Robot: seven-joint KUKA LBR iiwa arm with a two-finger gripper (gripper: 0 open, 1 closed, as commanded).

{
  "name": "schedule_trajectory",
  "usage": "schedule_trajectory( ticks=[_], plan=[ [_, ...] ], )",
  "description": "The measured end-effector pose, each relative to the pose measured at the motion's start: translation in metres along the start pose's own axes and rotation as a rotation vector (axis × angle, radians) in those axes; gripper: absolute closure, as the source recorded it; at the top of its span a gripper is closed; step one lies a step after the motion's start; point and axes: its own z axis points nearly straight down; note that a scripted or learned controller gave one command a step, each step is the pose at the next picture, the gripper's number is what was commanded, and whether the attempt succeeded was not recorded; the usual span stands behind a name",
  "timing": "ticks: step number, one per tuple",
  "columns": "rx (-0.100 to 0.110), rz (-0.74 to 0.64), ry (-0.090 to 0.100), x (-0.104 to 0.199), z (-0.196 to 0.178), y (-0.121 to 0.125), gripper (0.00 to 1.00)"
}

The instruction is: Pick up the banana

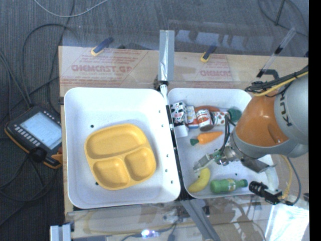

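Observation:
The yellow banana (199, 180) lies curved on the floor of the right bin (210, 92), near its front wall. My gripper (206, 160) hangs just above and slightly behind the banana, reaching in from the right under the orange wrist band (261, 124). Nothing shows in its grasp. The banana rests free on the bin floor, with its left end close to the divider between the bins.
A green bottle (228, 185) lies right beside the banana. A carrot (206, 138) lies behind the gripper. Small cans (203, 118) and a black-and-white carton (177, 113) line the back. The left bin (75, 134) holds a yellow divided tray (119, 155).

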Motion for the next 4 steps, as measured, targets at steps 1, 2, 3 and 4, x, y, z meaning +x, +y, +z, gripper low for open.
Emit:
schedule_trajectory(
  ticks=[1,2,3,4],
  plan=[
    [-0.001,0.0,0.001,0.0006,-0.0097,0.0009,1.0],
    [0.0,0.0,0.001,0.0007,-0.0095,0.0006,0.0],
    [0.0,-0.161,-0.009,0.0071,-0.0005,0.0017,0.0],
    [-0.003,-0.163,-0.005,0.0096,-0.0099,0.0035,1.0]
  ],
)
